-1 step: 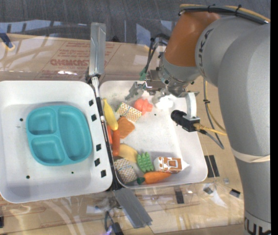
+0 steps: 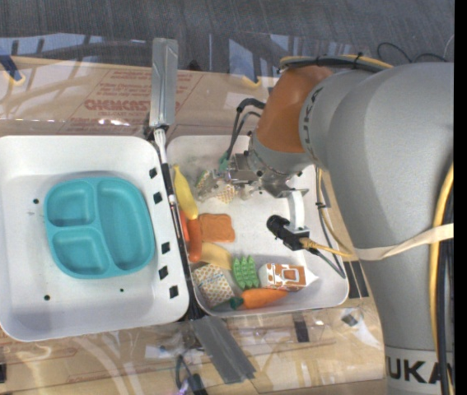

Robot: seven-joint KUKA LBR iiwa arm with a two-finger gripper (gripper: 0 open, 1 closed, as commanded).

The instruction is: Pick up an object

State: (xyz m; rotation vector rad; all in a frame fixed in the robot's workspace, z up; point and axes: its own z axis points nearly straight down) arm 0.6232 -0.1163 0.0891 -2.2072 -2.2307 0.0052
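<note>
The right bin [image 2: 325,290] holds a crowd of toy food. Along its left wall stands a yellow banana [image 2: 184,192], and just below it an orange, bread-like slab [image 2: 217,227] with a thin red-orange piece [image 2: 185,234] beside it against the wall. Lower down lies a pale yellow piece [image 2: 214,255], then a white block with a speckled pattern [image 2: 213,283] near the bin's near-left corner. Next to that block sits a green ridged piece [image 2: 245,271], and just beside it a small white and orange carton [image 2: 286,276]. An orange carrot [image 2: 262,298] lies along the near edge, under the carton. Near the bin's far edge a small waffle-patterned piece [image 2: 226,192] lies close to the claw.

The claw [image 2: 231,174] hangs low over the far-left part of the right bin, just above the waffle-patterned piece. Whether its fingers are spread or closed cannot be told, nor whether anything sits between them. The grey arm [image 2: 381,163] with its orange band [image 2: 287,113] reaches in from the right and covers the bin's far-right corner.

The left bin [image 2: 19,303] carries a teal divided tray [image 2: 99,225], lying flat near its middle. Both bins rest side by side on the table [image 2: 68,97], which is covered in clear plastic sheeting.
</note>
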